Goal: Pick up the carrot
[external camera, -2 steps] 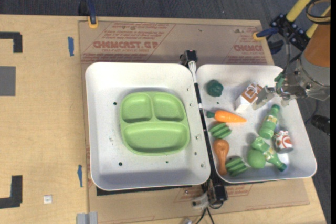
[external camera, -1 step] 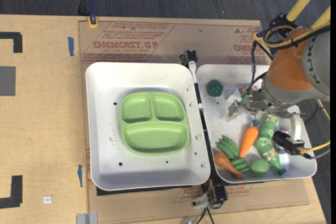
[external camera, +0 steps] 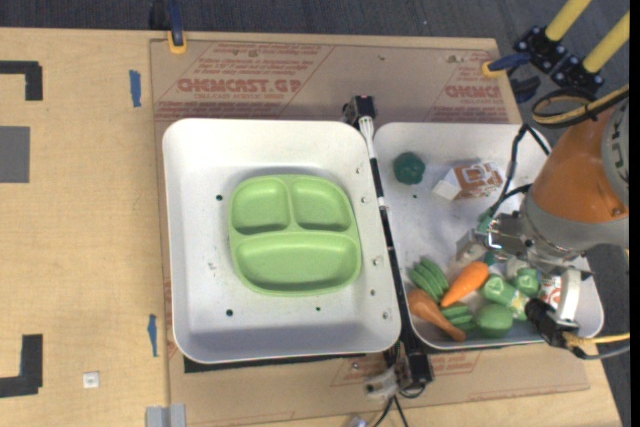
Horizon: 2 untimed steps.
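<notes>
An orange carrot [external camera: 466, 283] lies tilted in the right bin [external camera: 440, 215], near its front edge, with its green top towards the right. My gripper [external camera: 497, 253] hangs low just above and to the right of the carrot's thick end. From this angle I cannot make out whether it touches the carrot. A second orange piece [external camera: 433, 312] lies in front of the carrot, by the bin's front wall.
Green beans [external camera: 429, 276] lie left of the carrot and green toy vegetables [external camera: 496, 317] to its right. A green ball [external camera: 408, 167] and a small packet [external camera: 469, 180] sit at the bin's back. The left bin [external camera: 190, 215] holds a green divided plate [external camera: 295, 233].
</notes>
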### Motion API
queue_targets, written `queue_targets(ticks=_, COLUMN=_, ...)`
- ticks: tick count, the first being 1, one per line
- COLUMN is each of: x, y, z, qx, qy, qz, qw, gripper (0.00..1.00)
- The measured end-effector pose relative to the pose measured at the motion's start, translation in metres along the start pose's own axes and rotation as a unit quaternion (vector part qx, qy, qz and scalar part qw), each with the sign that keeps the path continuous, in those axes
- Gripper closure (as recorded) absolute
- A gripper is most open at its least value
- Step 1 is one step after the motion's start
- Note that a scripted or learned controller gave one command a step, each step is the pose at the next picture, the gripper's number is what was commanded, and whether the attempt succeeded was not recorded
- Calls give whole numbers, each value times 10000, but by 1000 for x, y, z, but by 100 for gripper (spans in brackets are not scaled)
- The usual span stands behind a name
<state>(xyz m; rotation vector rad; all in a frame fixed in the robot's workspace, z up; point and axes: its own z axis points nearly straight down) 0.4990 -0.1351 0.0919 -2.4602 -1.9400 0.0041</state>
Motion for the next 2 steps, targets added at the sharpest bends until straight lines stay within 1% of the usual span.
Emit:
queue_targets(ticks=1, x=2, y=2, z=-12, qx=-41, qy=11, qz=1, qw=10000, gripper=100)
queue_targets(ticks=2, x=86, y=-39, z=-94, qx=-64, qy=14, qz=353, qw=9994, gripper=100)
